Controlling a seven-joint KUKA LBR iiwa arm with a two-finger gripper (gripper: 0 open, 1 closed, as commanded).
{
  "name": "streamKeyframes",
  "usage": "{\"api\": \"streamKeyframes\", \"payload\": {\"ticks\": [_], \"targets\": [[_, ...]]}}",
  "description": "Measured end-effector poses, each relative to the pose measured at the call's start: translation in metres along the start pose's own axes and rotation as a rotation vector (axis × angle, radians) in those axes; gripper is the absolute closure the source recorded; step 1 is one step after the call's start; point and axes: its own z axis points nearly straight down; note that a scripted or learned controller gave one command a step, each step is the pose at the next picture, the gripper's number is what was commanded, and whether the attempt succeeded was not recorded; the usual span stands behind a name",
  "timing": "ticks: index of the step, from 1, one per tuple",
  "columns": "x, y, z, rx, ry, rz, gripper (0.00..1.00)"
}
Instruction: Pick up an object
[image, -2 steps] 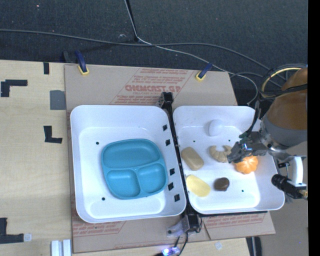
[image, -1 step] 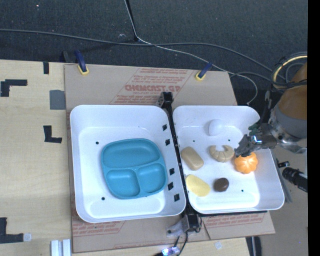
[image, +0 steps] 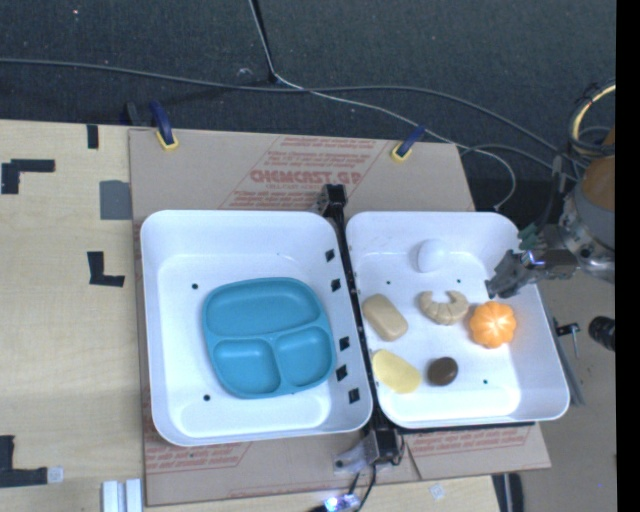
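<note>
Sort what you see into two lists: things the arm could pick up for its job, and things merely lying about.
For the job: orange fruit, croissant-shaped piece, tan oblong piece, yellow piece, dark brown round piece, white round piece, gripper.

Lying about: blue divided plate, yellow-tipped clamps, cables.

The grey KUKA arm with its orange band is reaching in from the right edge of the camera view, only its wrist end showing. Its dark two-finger hand is pointing down and leftward at a slant, its tip lying low at the right side. The fingers are too blurred and dark to make out.
</note>
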Motion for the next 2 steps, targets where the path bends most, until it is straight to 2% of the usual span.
{"api": "streamKeyframes", "payload": {"ticks": [1,2], "targets": [[0.046,0.003,0.020,0.006,0.002,-0.003,1.00],[0.095,0.005,0.020,0.005,0.003,-0.005,1.00]]}}
